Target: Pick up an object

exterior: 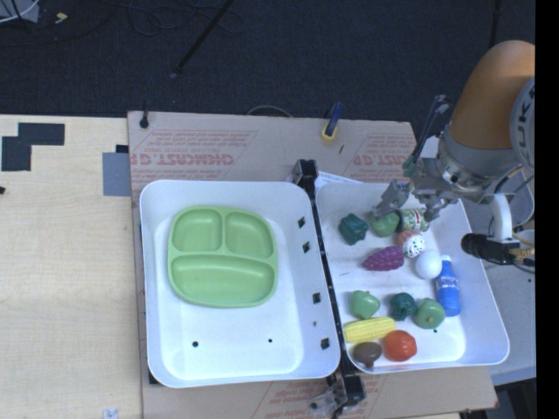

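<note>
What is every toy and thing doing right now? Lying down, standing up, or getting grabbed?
Green plate: flat in left bin, nothing on it.
Grapes: lying loose in right bin.
Corn: lying on its side.
Tomato: resting beside corn.
Blue bottle: lying down.
White egg: loose, by bottle.
Gripper: low over the right bin's toys; grip unclear.

The tool (403, 206) partly hides a green toy (384, 225).
</note>
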